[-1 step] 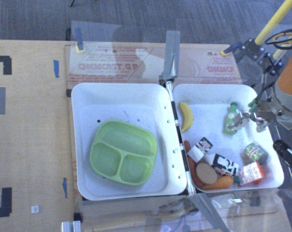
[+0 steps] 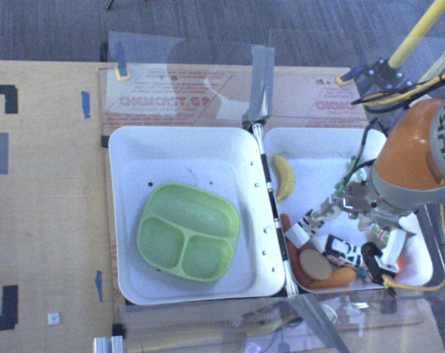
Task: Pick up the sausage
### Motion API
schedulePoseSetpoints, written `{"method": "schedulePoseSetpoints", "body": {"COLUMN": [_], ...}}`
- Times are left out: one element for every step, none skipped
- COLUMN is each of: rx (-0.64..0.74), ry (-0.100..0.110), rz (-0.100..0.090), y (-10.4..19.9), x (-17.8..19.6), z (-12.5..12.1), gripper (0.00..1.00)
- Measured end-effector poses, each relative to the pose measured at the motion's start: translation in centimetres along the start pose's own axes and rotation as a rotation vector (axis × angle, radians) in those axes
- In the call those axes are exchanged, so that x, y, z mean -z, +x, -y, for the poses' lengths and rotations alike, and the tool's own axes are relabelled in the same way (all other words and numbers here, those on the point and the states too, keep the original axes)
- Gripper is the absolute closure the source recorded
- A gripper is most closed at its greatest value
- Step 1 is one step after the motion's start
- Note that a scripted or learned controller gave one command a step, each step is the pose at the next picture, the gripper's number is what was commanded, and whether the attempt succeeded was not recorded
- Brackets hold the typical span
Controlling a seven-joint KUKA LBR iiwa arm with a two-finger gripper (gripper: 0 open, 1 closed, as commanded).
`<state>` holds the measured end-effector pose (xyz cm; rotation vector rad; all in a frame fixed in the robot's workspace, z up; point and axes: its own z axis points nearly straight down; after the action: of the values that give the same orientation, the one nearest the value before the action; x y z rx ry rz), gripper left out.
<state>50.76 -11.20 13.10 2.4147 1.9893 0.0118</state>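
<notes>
We see two white bins side by side on the wooden surface (image 2: 45,219), and we take the right bin (image 2: 319,140) as our landmark. To its left, touching along the shared wall, sits the left bin (image 2: 126,153), which holds a green divided plate (image 2: 187,232) lying flat with three compartments. Inside the right bin, a yellow banana (image 2: 283,176) lies against the left wall, toward the far end. At the near end of that bin a cluster of things crowds together: the sausage (image 2: 315,264), a brownish oval piece, rests close to the near wall, with an orange carrot-like piece (image 2: 338,277) touching it along the near side and a slim reddish-orange piece (image 2: 291,252) running beside the left wall. A small white cylinder (image 2: 298,234) lies just beyond the sausage, and a black-and-white object (image 2: 341,248) sits to its right. The arm, with its orange band (image 2: 407,157), reaches over the right side of this bin, and the hand (image 2: 352,210) hangs above the bin's middle, beyond the sausage and apart from it. We cannot tell how the hand is set, since metal parts and cables blur together there.
</notes>
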Motion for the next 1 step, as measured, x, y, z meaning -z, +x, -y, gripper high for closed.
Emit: {"method": "schedulePoseSetpoints", "body": {"rx": [-0.001], "ry": [0.002], "rz": [0.000], "y": [0.05], "x": [0.87], "z": [0.00], "gripper": [1.00]}}
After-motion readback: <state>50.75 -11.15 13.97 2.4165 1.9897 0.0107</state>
